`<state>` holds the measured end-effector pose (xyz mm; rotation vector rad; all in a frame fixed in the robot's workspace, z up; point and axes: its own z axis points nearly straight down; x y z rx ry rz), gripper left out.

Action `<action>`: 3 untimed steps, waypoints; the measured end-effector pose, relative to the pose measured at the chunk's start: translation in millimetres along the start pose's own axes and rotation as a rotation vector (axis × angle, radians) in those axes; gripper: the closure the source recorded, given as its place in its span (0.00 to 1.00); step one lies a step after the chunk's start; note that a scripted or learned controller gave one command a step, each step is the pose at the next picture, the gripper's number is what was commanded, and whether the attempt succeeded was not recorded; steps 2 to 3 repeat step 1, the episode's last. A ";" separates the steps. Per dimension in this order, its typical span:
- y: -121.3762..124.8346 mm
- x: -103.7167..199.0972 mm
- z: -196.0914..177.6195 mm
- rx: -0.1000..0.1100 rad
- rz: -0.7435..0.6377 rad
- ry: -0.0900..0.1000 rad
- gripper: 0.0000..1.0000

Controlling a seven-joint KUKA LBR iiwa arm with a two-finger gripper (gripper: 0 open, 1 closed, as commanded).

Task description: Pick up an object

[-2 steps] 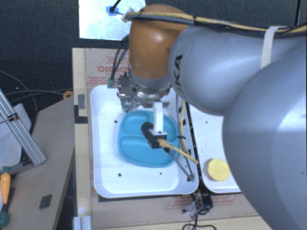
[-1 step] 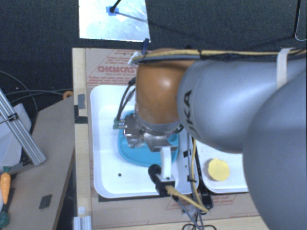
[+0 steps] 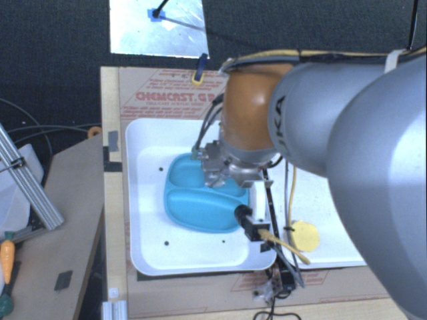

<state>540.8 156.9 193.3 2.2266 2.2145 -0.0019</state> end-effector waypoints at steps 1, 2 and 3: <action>22.3 -11.0 -153.1 -0.020 -0.008 0.006 1.00; 22.3 -11.0 -153.1 -0.020 -0.008 0.006 1.00; 22.3 -11.0 -153.1 -0.020 -0.008 0.006 1.00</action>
